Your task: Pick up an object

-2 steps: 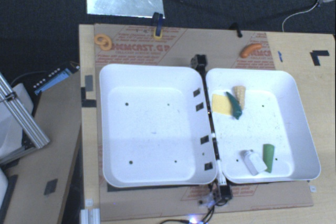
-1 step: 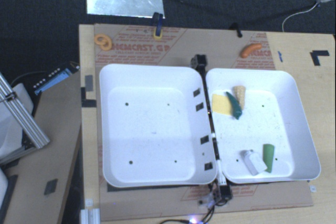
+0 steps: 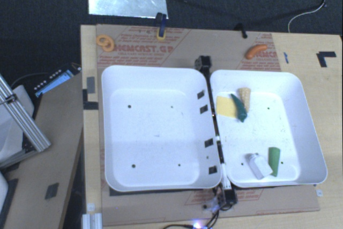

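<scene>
Nothing is lifted yet; the yellow block [image 3: 225, 106], teal piece [image 3: 239, 108] and green piece [image 3: 274, 161] all lie in the right bin [image 3: 308, 115]; my gripper's state I cannot tell.

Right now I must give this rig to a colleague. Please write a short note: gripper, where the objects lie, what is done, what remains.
No object is lifted yet; the pick remains to do.
Right bin: yellow piece, dark green piece and cone together at the back; green piece and grey-white piece near the front.
On the bench: orange ring, orange sausage.
</scene>
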